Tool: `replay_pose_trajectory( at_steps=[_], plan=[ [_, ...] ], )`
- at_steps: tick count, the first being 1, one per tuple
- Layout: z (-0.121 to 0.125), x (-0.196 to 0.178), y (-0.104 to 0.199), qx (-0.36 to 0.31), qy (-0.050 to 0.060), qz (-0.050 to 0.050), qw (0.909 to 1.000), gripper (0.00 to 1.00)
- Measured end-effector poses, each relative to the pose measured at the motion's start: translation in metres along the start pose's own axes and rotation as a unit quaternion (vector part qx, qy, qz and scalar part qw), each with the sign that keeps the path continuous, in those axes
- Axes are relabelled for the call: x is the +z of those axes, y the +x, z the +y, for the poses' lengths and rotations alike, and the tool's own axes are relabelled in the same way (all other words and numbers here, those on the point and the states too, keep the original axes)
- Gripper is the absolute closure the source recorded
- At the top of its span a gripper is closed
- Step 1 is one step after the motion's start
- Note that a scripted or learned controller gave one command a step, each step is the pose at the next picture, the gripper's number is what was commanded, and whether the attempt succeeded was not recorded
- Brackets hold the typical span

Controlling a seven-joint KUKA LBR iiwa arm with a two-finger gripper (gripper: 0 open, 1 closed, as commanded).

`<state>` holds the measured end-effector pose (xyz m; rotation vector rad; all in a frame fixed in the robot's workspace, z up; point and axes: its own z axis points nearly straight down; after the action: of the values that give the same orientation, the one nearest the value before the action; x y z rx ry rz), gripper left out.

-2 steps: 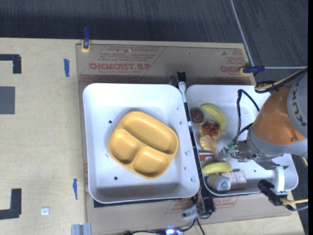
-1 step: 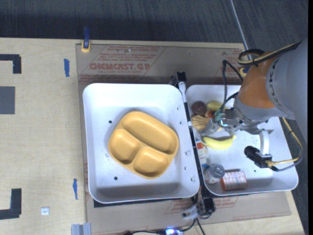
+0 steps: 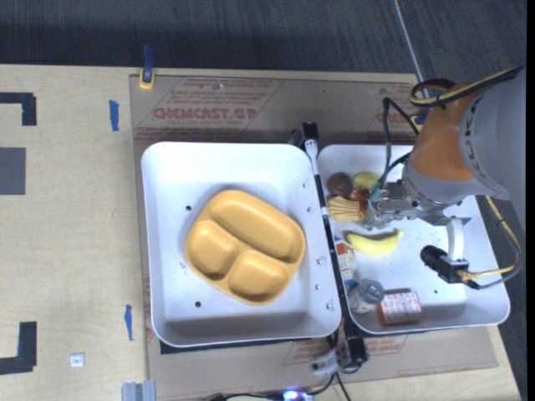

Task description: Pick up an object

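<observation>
White bins [image 3: 167, 224], a mustard-yellow tray [image 3: 244, 246], a yellow banana [image 3: 374, 242], a red box [image 3: 399, 307].

Yellow divided tray [image 3: 244, 246] lies in the left bin [image 3: 159, 224] (tilted).

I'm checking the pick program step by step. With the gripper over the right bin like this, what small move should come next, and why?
Probably a short descent onto the banana. The gripper sits just above it in the right bin, nothing shows between its fingers, and the banana lies apart from the clutter near the bin's left wall.
</observation>
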<state>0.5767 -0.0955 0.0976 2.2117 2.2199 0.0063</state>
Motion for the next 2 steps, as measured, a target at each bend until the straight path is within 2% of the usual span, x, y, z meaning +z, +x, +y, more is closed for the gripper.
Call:
replay_pose_trajectory(
  at_steps=[1,2],
  plan=[
    [0.0,0.0,0.0,0.0,0.0,0.0,1.0,0.0],
    [0.001,-0.01,0.0,-0.001,-0.001,-0.001,1.0,1.0]
  ],
)
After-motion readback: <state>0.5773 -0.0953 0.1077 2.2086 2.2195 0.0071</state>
